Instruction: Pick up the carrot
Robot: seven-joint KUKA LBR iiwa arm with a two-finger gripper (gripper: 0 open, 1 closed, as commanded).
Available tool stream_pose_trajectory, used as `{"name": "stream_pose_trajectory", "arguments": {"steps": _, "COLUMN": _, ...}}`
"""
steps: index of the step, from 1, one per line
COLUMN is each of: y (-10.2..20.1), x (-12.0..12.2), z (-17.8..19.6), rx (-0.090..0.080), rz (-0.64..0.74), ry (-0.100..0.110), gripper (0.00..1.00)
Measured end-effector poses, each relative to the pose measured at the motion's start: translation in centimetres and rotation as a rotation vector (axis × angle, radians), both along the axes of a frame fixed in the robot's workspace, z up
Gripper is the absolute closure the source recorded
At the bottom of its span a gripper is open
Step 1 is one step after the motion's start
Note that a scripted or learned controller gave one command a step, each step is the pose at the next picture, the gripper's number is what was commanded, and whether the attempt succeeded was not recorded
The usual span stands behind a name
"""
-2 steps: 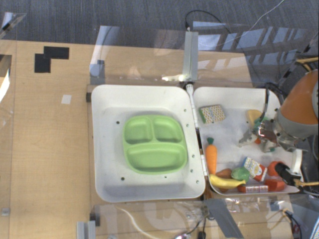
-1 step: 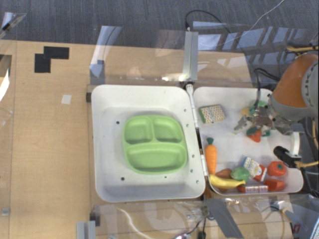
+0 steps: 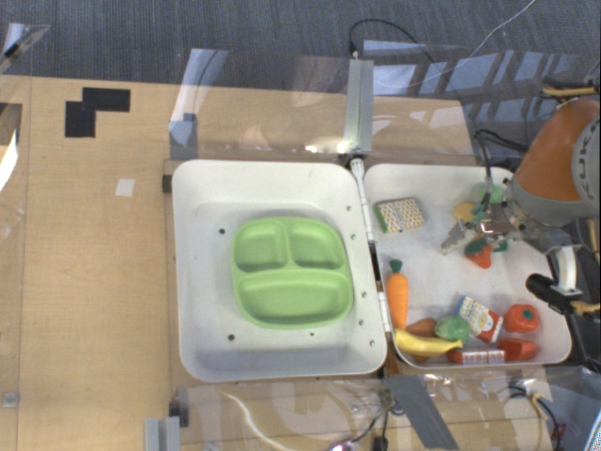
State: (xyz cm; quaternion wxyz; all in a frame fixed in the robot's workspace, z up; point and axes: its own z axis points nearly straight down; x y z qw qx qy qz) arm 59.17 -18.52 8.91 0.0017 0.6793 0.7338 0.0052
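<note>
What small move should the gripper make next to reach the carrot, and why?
Probably move left and toward the bin's front: the gripper hovers near the right bin's back, over a small red-and-green item, while the carrot lies by the left wall.

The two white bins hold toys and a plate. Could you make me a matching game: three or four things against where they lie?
Things:
1. carrot
2. green plate
3. banana
4. tomato

Places:
A. middle of the left bin
B. right bin's near edge
C. right bin, near right corner
D. right bin, beside the divider

Pairs: 1-D, 2-A, 3-B, 4-C
</note>
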Motion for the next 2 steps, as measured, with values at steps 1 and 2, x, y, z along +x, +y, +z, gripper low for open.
{"name": "stream_pose_trajectory", "arguments": {"steps": 1, "y": 0.0, "x": 0.0, "z": 0.0, "rx": 0.000, "rz": 0.000, "ry": 0.000, "gripper": 0.00}}
{"name": "stream_pose_trajectory", "arguments": {"steps": 2, "y": 0.1, "x": 0.3, "z": 1.1, "rx": -0.002, "rz": 0.004, "ry": -0.007, "gripper": 1.00}}
